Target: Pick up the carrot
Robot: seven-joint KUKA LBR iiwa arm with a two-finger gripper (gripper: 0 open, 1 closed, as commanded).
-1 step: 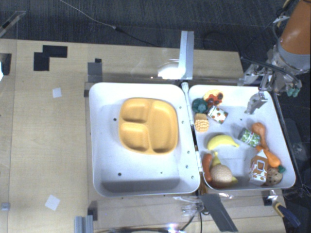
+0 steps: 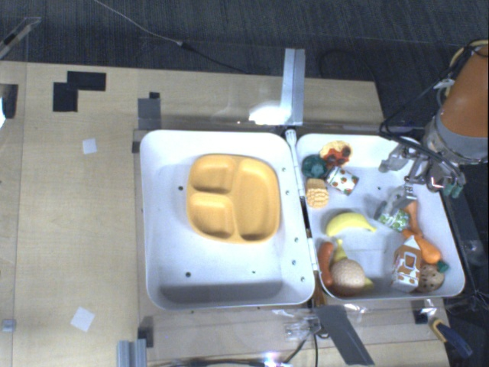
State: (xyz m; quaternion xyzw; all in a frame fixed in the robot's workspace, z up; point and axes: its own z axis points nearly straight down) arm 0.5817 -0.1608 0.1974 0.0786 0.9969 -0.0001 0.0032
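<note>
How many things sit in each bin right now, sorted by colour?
Left bin:
Yellow: 1, a divided tray

Right bin:
Yellow: 2, a banana and a corn piece
Orange: 2, carrots
Other or mixed colours: about 6

Total: about 11

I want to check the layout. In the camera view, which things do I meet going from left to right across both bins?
Yellow divided tray → corn cob → banana → carrot, with the gripper just above it.
</note>
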